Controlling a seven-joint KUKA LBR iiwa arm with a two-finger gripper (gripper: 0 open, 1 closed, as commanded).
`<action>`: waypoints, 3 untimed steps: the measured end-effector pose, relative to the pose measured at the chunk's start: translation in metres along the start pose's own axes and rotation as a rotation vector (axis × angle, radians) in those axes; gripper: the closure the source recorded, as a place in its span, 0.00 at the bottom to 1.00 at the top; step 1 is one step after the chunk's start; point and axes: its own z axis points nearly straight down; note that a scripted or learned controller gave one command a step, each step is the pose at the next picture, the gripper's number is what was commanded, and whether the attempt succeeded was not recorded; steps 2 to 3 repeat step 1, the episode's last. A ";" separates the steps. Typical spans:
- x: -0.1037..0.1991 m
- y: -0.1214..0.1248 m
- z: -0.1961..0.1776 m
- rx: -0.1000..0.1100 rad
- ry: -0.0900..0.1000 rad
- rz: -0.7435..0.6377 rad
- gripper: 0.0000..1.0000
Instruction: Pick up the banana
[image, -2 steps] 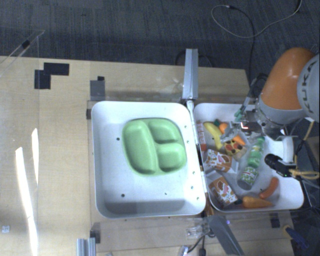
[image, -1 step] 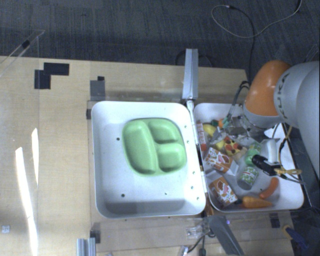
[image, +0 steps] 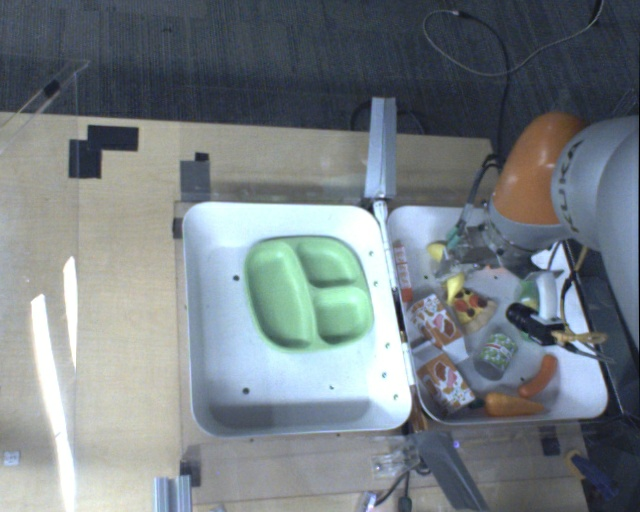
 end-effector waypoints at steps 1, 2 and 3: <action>0.042 0.037 -0.100 0.012 0.000 0.016 1.00; 0.042 0.037 -0.100 0.012 0.000 0.016 1.00; 0.042 0.037 -0.100 0.012 0.000 0.016 1.00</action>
